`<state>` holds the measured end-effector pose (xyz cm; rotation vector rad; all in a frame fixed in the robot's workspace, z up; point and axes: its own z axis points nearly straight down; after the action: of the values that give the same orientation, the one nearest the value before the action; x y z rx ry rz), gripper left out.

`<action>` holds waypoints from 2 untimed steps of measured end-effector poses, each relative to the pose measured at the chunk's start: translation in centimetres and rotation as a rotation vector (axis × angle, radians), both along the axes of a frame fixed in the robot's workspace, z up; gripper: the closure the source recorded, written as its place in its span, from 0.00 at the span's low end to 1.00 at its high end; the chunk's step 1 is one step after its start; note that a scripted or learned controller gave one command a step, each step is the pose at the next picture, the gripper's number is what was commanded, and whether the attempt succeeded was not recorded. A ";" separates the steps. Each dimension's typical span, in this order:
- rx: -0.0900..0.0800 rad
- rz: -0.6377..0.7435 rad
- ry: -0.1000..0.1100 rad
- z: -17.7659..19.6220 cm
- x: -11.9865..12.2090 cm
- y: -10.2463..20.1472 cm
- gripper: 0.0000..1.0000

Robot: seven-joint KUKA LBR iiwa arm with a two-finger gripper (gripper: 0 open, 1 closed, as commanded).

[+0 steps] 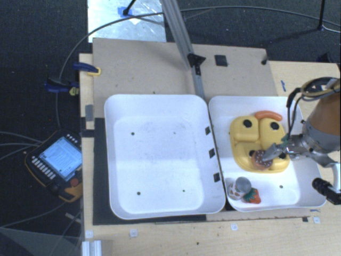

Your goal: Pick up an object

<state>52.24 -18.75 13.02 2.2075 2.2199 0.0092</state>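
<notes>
Grey arm w/ orange band (324, 119) reaching into right white bin (298, 193), gripper (268, 154) over yellow plastic duck-like toy (256, 137), finger state can't tell, small grey-orange object (246, 190) nr front corner.

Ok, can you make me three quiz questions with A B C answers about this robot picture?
1. Where is the big yellow plastic toy?
A. right white bin
B. left white bin
C. floor

2. What colour is the curved piece by the yellow toy's top edge?
A. blue
B. orange
C. green

3. Where is the gripper?
A. over the left bin
B. off the bench
C. low at the yellow toy

Answers: 1 A, it lies in the right bin. 2 B, it looks orange. 3 C, its tip meets the toy's lower part.
</notes>
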 end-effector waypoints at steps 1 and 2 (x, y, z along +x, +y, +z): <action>0.003 0.001 -0.002 1.0 0.1 0.1 1.00; 0.001 0.000 0.004 7.3 0.5 -0.5 1.00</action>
<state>52.71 -19.24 20.35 2.2099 2.2219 0.0055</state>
